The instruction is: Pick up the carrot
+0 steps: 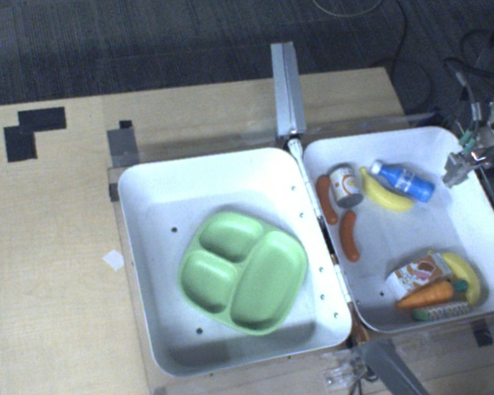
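Observation:
The carrot (424, 296) is orange and lies lengthwise near the front edge of the right bin (475, 230), just below a snack packet (414, 274) and left of a yellow banana (464, 275). My gripper (461, 165) hangs at the bin's far right rim, well behind and to the right of the carrot, with nothing seen between its fingers. The arm comes in from the right edge of the view.
In the right bin's back half lie a blue bottle (403, 180) on a second banana (386, 196), a small can (346, 185) and two sausages (349, 235). The left bin (158, 252) holds a green divided plate (244, 270). A metal post (286, 88) stands behind the bins.

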